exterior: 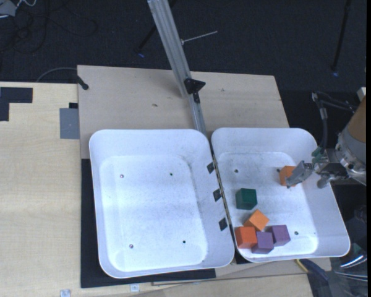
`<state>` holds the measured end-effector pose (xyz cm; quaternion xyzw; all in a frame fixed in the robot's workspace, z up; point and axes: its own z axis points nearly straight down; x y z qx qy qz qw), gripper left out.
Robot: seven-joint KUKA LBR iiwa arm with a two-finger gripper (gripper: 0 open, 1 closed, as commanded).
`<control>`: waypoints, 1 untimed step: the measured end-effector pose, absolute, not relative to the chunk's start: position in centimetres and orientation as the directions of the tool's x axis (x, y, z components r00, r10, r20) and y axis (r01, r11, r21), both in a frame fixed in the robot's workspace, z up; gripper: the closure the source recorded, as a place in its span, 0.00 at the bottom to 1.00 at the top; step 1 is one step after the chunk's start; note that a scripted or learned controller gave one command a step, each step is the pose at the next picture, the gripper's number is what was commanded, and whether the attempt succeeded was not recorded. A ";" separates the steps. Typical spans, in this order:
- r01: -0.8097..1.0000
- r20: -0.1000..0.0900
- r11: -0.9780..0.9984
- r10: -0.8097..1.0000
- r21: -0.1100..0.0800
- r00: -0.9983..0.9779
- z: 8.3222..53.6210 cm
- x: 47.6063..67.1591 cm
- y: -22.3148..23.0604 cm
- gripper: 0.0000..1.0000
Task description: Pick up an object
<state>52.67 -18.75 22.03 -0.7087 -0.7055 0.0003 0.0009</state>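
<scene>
An orange block (287, 174) is being gripped between the fingers of the end effector (295, 177) over the right bin (324, 228), well apart from the green cube (247, 198) lying below.

Pale wooden bench (142, 101), two white bins side by side: left bin (105, 144), right bin (260, 135).

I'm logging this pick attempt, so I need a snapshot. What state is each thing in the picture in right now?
Gripper: low over the right bin's right side, beside an orange block.
Orange block by gripper: on the bin floor, near the fingers.
Green block: lying loose mid-bin.
Orange and purple blocks: clustered at the near edge.
Right bin: holding all the blocks.
Left bin: flat on the bench.
</scene>
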 end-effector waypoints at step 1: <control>1.000 0.004 0.004 1.000 -0.009 -0.004 14.5 54.2 -15.0 0.00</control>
